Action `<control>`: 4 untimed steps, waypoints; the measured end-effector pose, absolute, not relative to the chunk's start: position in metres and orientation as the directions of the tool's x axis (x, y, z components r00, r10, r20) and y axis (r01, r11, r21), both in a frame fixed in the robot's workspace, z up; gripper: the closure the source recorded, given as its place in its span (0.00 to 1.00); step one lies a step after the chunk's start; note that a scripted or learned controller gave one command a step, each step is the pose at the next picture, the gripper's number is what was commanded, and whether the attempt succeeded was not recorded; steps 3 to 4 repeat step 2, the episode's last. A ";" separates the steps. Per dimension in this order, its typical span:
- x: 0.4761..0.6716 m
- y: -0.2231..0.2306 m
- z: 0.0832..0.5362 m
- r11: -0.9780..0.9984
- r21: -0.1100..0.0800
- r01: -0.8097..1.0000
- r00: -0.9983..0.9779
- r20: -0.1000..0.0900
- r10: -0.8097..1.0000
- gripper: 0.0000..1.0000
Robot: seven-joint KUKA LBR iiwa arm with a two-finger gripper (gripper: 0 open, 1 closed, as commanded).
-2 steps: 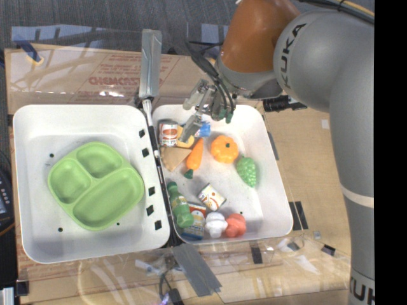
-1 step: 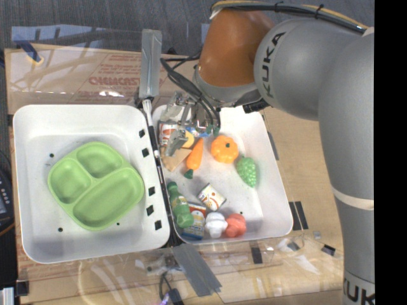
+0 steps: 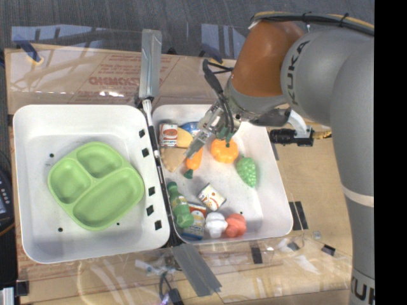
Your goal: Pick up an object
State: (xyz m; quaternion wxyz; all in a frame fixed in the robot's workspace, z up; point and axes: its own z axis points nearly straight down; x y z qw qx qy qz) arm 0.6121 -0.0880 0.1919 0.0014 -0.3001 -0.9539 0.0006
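My gripper (image 3: 215,127) hung low over the right white bin (image 3: 280,189), just above the orange plastic carrot (image 3: 194,160) and orange toy pepper (image 3: 224,150). Whether my jaws were spread, I couldn't tell. Nothing looked lifted; by my reckoning, grasping and raising remained.

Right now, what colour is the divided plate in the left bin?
Light green, plain; the camera view shows the divided plate clearly.
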 end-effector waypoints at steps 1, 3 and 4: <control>0.628 -0.092 0.099 0.876 0.004 0.482 -0.876 -0.006 0.482 0.00; 0.630 -0.091 0.111 0.879 0.005 0.477 -0.879 -0.010 0.477 1.00; 0.630 -0.091 0.111 0.879 0.005 0.477 -0.879 -0.010 0.477 1.00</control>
